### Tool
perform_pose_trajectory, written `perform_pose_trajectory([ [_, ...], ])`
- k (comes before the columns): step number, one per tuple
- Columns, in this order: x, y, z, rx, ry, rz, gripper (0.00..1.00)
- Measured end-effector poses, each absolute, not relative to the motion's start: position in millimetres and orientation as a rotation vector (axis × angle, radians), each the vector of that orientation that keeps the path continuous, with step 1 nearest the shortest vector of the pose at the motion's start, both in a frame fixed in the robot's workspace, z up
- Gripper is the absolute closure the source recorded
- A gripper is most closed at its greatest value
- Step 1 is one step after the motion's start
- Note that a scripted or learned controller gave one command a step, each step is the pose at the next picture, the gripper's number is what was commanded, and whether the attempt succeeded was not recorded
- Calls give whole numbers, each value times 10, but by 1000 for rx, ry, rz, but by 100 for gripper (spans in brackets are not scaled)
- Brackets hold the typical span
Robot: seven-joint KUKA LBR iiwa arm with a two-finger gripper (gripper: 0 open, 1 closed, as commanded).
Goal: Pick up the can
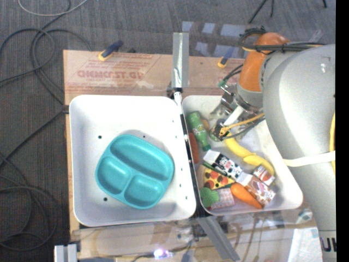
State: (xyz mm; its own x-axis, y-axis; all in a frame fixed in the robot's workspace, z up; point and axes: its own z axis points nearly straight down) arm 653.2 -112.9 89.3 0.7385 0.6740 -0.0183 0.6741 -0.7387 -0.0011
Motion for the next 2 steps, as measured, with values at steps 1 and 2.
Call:
perform_pose_trajectory([
  [1, 6568, -1722, 914, 3070, 715, -38, 0],
  [2, 6580, -2139, 885, 3131, 459, -36, 0],
])
